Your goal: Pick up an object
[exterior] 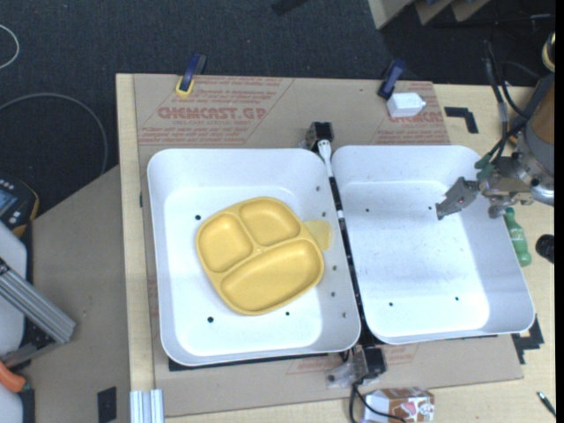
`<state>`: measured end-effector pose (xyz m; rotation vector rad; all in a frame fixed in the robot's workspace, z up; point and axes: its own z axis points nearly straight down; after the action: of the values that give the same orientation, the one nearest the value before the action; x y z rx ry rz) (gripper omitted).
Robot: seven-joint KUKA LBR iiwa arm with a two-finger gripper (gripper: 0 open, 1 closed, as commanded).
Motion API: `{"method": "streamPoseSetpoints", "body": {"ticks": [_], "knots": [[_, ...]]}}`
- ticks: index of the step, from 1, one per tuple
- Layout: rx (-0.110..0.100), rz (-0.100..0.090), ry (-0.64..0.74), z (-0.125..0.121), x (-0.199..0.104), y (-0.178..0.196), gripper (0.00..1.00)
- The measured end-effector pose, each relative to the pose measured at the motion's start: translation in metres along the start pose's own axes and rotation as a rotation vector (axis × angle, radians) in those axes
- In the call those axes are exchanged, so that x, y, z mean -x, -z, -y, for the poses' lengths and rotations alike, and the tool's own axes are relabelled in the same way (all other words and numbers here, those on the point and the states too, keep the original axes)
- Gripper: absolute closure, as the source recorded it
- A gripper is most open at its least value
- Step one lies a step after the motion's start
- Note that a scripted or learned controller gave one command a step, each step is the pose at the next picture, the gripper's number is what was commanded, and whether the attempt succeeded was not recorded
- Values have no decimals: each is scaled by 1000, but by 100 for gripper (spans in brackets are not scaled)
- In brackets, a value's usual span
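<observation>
A yellow three-compartment plate [259, 254] lies flat in the left white bin [167, 236], slightly right of its middle. A paler yellow piece [320, 233] pokes out from under the plate's right edge. My gripper [460, 198] hangs over the upper right part of the right white bin [423, 324], far from the plate, with nothing seen in it. A small green object [518, 241] lies along that bin's right rim, just below the wrist.
Both bins rest on a cardboard sheet [264, 113] held by blue clamps [188, 76] at the back. A white block [405, 105] sits behind the right bin. Black cables and clips run along the seam [335, 201] between the bins.
</observation>
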<state>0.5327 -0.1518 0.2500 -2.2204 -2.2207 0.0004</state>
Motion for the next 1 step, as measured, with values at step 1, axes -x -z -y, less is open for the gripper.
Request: {"method": "streamPoseSetpoints", "body": {"ticks": [1], "knots": [[5,0,4,55,-42,83,0]]}}
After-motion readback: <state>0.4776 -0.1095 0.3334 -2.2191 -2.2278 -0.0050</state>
